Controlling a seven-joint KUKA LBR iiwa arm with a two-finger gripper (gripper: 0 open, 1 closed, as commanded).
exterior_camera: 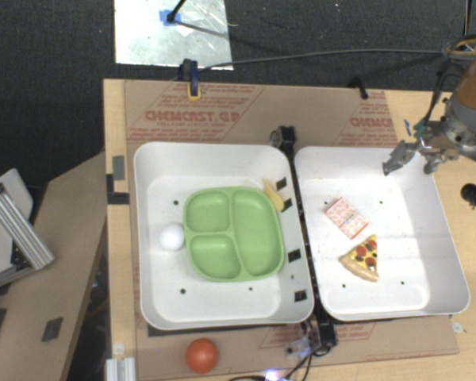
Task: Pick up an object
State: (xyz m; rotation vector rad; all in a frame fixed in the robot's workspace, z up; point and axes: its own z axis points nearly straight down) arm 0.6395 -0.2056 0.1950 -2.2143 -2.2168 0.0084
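Note:
In the right bin [428,213] lie a pink patterned packet [345,217] and, just below it, a toy pizza slice [362,258]. The left bin [155,181] holds a green divided tray [234,232], a white ball [171,237] at the tray's left edge and a yellow piece [274,194] at its upper right corner. My gripper [416,156] hangs over the right bin's far right corner, well above and to the right of the packet. Its fingers stand apart with nothing between them.
An orange ball [201,355] rests on the bench in front of the left bin. A black divider with clips [295,213] runs between the bins. A metal frame [12,221] stands at the left. A shiny sheet [174,22] lies behind the bench.

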